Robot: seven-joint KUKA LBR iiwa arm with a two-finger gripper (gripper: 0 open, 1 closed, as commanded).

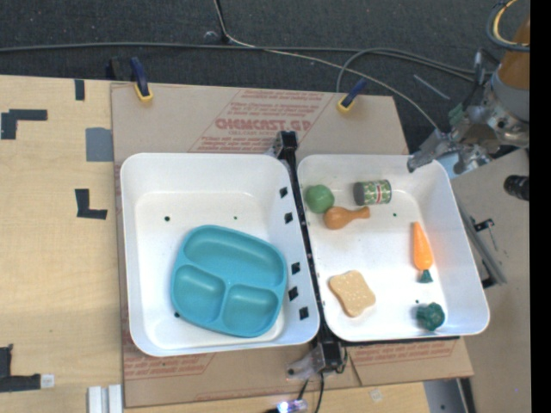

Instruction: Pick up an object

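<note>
Objects for picking lie loose in the right bin (456, 222), 6 of them spread apart from one another. A green ball (319, 198) sits near the divider, with a brown drumstick-shaped piece (344, 218) just beside it and a small can (373, 193) lying on its side a little further right. An orange carrot (421, 248) lies lengthwise near the right wall, a slice of toast (352, 292) rests flat toward the front, and a dark green lump (430, 316) sits in the front right corner. This scatter leaves room around most pieces for fingers to come down on either side; the ball and drumstick are the tightest pair.

The left bin (138, 231) holds a blue divided plate (228, 280), lying flat.

The gripper (455, 147) hangs above the back right corner of the right bin, off to the side of every object and high above the floor of the bin. It has hold of nothing, and how far its jaws stand apart I cannot tell from this angle. Parked there, it likely keeps the camera's sight of the contents clear, so no pick looks begun yet. The can and the carrot lie nearest to it.
</note>
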